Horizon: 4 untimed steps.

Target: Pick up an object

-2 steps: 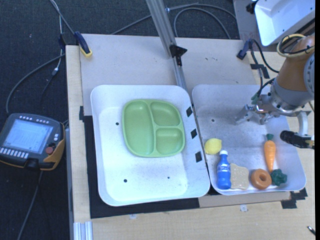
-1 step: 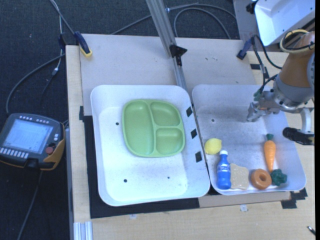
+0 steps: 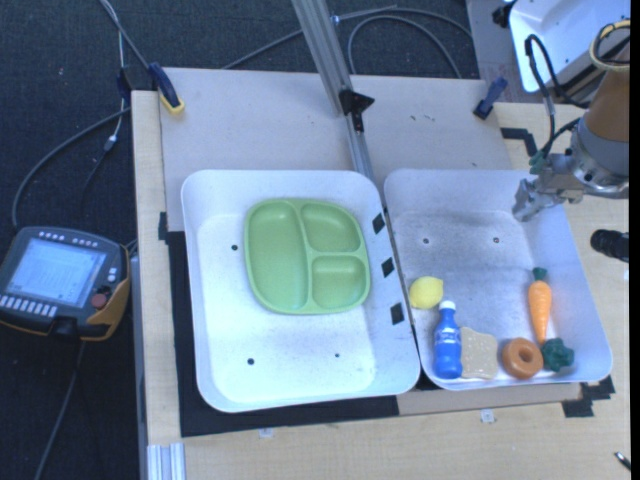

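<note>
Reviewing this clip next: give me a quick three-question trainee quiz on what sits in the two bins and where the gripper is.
1. True or false: the green divided plate lies in the right bin.
2. Multiple choice: which item lies closest to the blue bottle? A) carrot B) bread slice C) donut
3. Fill in: the gripper hovers over the right bin's far ____ corner, as the camera sees it.

Key
1. False; the plate lies in the left bin.
2. B; the bread slice touches the bottle's right side.
3. Right; it is well away from the yellow lemon and the other items along the near edge.
</note>
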Motion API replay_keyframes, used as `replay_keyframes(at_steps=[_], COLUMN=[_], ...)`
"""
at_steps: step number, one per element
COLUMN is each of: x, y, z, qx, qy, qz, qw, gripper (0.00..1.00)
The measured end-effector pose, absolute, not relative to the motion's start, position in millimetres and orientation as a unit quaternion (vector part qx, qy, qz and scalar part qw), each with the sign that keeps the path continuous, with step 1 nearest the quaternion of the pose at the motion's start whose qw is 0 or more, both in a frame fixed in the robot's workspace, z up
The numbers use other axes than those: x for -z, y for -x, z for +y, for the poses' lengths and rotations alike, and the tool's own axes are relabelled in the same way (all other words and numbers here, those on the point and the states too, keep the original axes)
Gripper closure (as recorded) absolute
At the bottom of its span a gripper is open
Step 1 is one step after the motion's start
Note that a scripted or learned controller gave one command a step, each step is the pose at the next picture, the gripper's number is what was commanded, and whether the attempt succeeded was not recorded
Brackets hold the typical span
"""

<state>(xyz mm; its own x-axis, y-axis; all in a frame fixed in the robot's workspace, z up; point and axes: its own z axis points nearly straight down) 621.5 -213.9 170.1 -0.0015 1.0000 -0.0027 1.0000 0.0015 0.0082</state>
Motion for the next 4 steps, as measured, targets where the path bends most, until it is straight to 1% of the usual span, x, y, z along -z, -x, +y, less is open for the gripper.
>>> replay_keyframes(at_steps=[1,2,4], x=[-225.0,-236.8,-251.0], y=[-623.1,-623.6,-625.1], z=[-214.0,-158.4,-52.1], qx=[-0.0017,-0.0009,-0.0011], qy=[-0.707,-0.705,-0.705], qz=[0.708,0.709,0.709], qw=[0.003,0.0,0.0], gripper=[1.0,1.0,1.0])
